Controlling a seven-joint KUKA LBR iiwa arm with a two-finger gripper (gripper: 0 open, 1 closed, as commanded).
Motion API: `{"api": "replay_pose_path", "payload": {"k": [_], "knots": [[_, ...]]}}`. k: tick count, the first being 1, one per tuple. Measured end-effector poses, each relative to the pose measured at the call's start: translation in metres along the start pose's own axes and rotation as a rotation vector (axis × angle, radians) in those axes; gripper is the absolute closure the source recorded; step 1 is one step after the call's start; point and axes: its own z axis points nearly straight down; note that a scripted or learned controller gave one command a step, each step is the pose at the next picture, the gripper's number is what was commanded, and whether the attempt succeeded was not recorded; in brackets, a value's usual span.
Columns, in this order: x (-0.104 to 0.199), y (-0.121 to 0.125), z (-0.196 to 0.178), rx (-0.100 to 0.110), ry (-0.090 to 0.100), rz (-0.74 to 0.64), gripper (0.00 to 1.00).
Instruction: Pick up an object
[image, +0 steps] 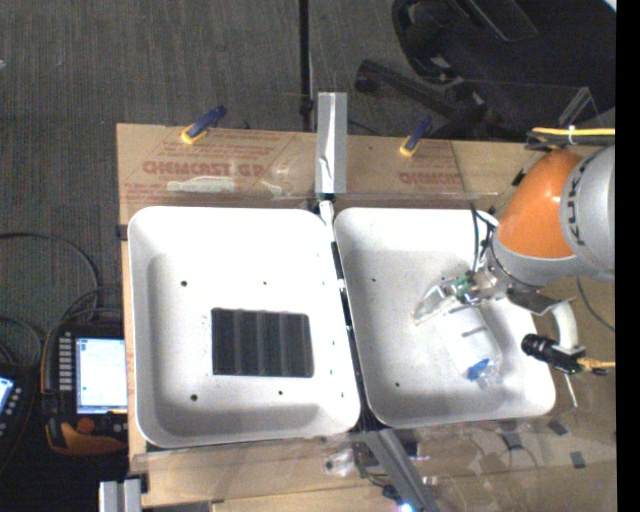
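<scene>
I see my gripper (440, 300) low in the right bin (400, 250); I cannot tell its state. A clear plastic bottle (470, 350) with a blue cap lies just beside it. I judge this the approach; next comes centring, then closing.

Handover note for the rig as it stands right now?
Gripper: low over the right bin, near its middle; finger state unreadable from above.
Objects: clear plastic bottle with blue cap lying in the right bin, just below the gripper; dark ribbed tray flat in the left bin.
Done: nothing seen lifted.
Left: grasp and lift an object.
</scene>
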Motion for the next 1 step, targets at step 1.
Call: {"api": "replay_pose_path", "payload": {"k": [1], "knots": [[-0.0196, 0.0191, 0.0056, -0.013, -0.005, -0.017, 0.0]]}}
